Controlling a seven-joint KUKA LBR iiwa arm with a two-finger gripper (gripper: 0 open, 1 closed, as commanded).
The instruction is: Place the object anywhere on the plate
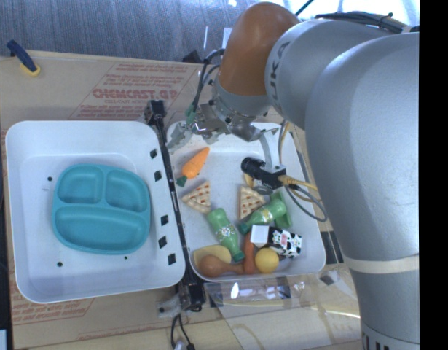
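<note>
Nearest us, the grey arm (362,166) takes up the whole 3 o'clock side of the view, its orange band (249,49) at about 12 o'clock. We log the gripper (198,126) at the far rim of the right bin (311,250), just above the carrot; from this angle we cannot tell its state, and we see nothing held.

Left bin (27,217), 9 o'clock: holds the teal divided plate (101,208), lying flat with three compartments.

Right bin, 5 o'clock, contents by size:
- two green bottles (225,228), lying tilted near centre
- orange carrot (195,162), at the bin's 11 o'clock corner, apart from the other items
- two waffle wedges (198,195), either side of the bottles
- cow-print carton (285,243), at 4 o'clock
- yellow lemon (266,259), touching the near wall
- brown drumstick-like piece (213,262), beside the lemon

All objects sit in the right bin, well apart from the plate.
</note>
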